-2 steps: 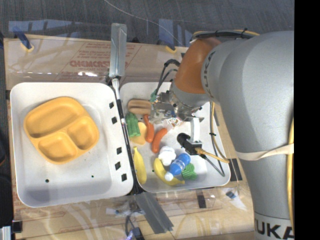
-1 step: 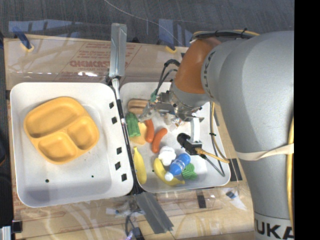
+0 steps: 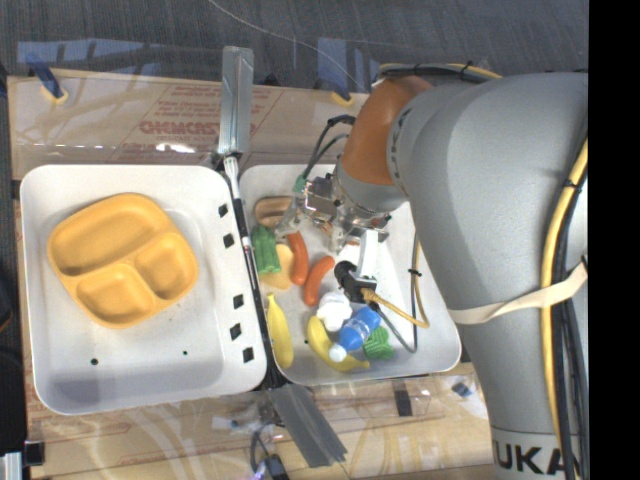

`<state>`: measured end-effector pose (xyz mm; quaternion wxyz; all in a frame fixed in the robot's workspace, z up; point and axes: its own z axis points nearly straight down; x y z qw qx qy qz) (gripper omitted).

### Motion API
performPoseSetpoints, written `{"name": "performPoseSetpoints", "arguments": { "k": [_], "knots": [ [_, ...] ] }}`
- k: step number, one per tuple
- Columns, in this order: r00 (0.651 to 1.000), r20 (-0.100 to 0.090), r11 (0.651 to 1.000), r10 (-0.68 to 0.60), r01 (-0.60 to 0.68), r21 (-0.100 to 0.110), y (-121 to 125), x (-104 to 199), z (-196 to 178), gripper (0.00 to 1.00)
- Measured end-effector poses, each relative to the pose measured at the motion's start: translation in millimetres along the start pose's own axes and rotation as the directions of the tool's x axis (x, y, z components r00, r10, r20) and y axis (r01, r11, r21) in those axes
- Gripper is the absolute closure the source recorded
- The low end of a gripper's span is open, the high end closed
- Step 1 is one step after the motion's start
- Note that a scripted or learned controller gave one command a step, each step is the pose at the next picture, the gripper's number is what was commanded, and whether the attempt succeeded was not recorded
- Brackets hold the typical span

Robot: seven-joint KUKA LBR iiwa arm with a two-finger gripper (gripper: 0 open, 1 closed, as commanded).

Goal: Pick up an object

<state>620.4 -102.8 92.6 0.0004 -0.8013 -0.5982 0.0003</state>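
Arm point(image 3: 480, 198): grey, with an orange band, reaching in over the right bin point(image 3: 440, 353).
Jaws: at about the middle of the right bin's far half; whether released or clenched, I cannot tell.
Left bin point(image 3: 60, 368): holds a yellow divided tray point(image 3: 122, 258) toward its far left corner.
Right bin contents: green block point(image 3: 266, 251) and two orange carrots point(image 3: 308, 268) near the left wall; bananas point(image 3: 280, 333) and a blue bottle point(image 3: 357, 330) along the near edge.
Worktop point(image 3: 130, 113): carries both bins side by side.
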Motion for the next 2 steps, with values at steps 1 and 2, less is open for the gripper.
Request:
{"name": "performPoseSetpoints", "arguments": {
  "k": [1,2],
  "knots": [
    [1.000,-0.001,1.000,-0.005,0.005,0.001,0,1,-10,1.00],
    [1.000,-0.003,1.000,-0.017,0.017,-0.005,-59,6,-103,1.00]
  ]
}}
